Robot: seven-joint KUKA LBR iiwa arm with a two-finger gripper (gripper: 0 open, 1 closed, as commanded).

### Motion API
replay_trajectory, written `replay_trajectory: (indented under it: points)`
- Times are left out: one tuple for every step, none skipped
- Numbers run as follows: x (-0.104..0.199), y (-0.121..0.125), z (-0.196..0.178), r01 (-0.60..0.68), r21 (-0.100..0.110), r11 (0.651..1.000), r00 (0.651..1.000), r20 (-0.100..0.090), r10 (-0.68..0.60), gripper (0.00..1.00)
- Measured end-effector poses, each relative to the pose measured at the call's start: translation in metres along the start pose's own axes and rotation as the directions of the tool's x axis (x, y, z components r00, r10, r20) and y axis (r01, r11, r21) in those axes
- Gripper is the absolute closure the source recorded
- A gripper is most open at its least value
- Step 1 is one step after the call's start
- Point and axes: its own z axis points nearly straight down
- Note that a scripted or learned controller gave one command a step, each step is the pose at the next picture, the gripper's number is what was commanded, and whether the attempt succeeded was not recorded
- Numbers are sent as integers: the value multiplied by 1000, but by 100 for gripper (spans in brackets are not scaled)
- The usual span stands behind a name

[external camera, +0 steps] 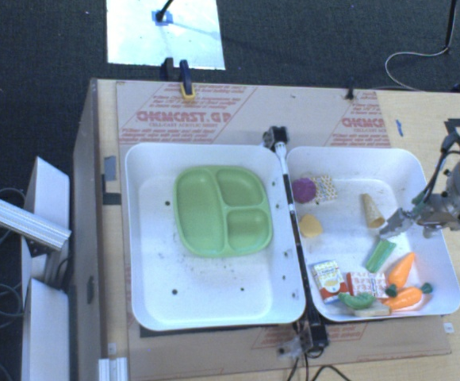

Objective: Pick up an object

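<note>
Evidently we are in the approach: our gripper (394, 224) hovers low over the right bin (349, 159), between the cone-shaped toy (372, 210) and the green stick-shaped toy (380, 255), and nothing sits between its tips. Whether those tips are apart or together we cannot tell at this size. We judge the green stick, lying just below the gripper, the likeliest target. Its long axis runs diagonally, upper end toward the arm's side, lower end toward the small carton (327, 280). Next we would need to descend and straddle it across its narrow width, clear of the neighbouring carrot (401, 270).
</note>
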Motion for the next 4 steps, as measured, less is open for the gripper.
replay_trajectory:
  points:
    - [-32,32,118,-1,-1,1000,1000,1,1,0]
    - [-32,33,107,0,-4,1000,1000,1,0,100]
    - [20,-12,8,1,-4,1000,1000,0,-1,100]
    - [20,-13,8,0,-1,1000,1000,0,0,0]
